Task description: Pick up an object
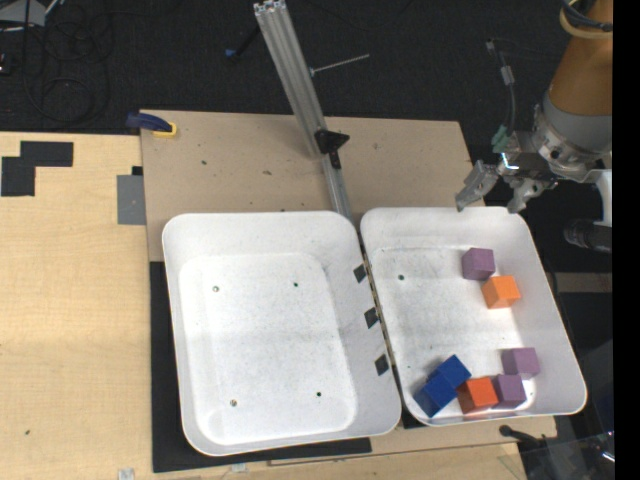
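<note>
Above rt bin's [545, 268] far edge, claw [495, 196] hangs w/ fingers spread, holding nothing.

The grey robot arm with the orange band [585, 78] is cut off by the top and right edges, so most of it cannot be seen. Its small 2-finger metal gripper [495, 196] is tiny and a bit blurry, and it is hard to tell how its fingers stand. In the near corner of the right white plastic bin [455, 238], the small orange cube [479, 394] is partly hidden by the blue block [442, 384] and the purple cube [509, 390] pressed beside it. The dark cables on the black floor [60, 78] are too dim to make out
</note>
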Controlling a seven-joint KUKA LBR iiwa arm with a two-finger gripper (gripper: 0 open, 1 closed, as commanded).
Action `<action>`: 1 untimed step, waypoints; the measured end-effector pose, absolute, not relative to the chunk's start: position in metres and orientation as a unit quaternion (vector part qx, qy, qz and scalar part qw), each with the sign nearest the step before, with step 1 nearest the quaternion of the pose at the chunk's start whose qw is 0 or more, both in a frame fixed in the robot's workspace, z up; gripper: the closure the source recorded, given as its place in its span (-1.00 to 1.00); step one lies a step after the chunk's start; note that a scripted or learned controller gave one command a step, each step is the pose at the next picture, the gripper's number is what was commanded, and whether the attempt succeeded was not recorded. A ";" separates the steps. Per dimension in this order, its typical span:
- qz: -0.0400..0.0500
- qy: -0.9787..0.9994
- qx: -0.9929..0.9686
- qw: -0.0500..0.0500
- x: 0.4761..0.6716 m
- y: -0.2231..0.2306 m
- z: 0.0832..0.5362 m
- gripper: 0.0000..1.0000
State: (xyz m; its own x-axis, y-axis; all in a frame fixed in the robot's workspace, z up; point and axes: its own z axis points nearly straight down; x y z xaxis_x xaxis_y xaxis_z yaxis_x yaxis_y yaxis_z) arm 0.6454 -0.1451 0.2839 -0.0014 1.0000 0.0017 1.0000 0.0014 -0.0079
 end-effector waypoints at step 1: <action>0.001 -0.709 -0.706 0.001 0.646 -0.145 0.287 -1.00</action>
